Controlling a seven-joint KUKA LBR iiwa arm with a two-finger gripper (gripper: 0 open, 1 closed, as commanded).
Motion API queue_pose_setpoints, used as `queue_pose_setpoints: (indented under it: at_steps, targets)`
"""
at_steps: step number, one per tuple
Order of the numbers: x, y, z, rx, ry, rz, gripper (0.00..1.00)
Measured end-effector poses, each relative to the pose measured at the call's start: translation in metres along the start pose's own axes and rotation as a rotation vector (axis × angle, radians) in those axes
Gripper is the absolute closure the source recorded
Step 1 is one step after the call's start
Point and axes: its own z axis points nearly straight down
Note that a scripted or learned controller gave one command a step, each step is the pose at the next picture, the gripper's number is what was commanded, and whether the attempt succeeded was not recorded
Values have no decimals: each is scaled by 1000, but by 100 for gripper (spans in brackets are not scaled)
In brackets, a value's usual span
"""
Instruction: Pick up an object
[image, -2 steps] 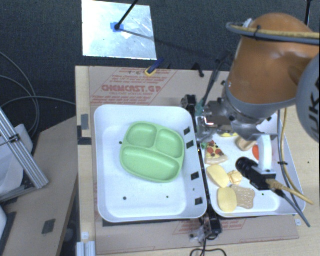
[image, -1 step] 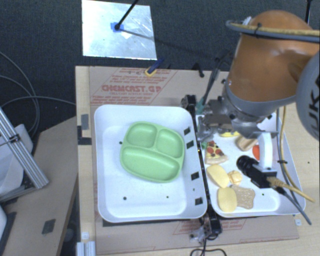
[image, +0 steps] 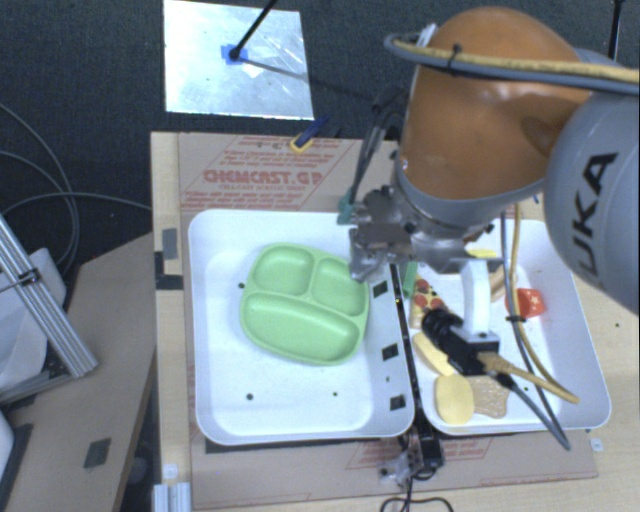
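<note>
A light green divided plate (image: 300, 305) lies in the left bin (image: 225, 400). My gripper (image: 367, 262) hangs over the plate's upper right corner, close to the wall between the two bins. Nothing shows between its tips. In the right bin (image: 585, 385) lie a yellow oval piece (image: 453, 399), a tan toast-like piece (image: 491, 396), a pale yellow strip (image: 430, 352), a red-spotted piece (image: 426, 296) and a small orange-red block (image: 528, 300). The arm's grey and orange body hides the upper part of the right bin.
Both bins rest on a cardboard sheet (image: 265, 170) on the bench. A shiny metal plate (image: 235, 60) lies behind the bins. Cables and an aluminium frame (image: 40, 320) stand off to the left.
</note>
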Motion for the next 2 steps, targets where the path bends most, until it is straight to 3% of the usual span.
queue_pose_setpoints:
  at_steps: [1, 2]
  targets:
    - [-26, 4, -88, -9, 1, 6, 100]
    - [54, -2, 51, 13, -4, -2, 100]
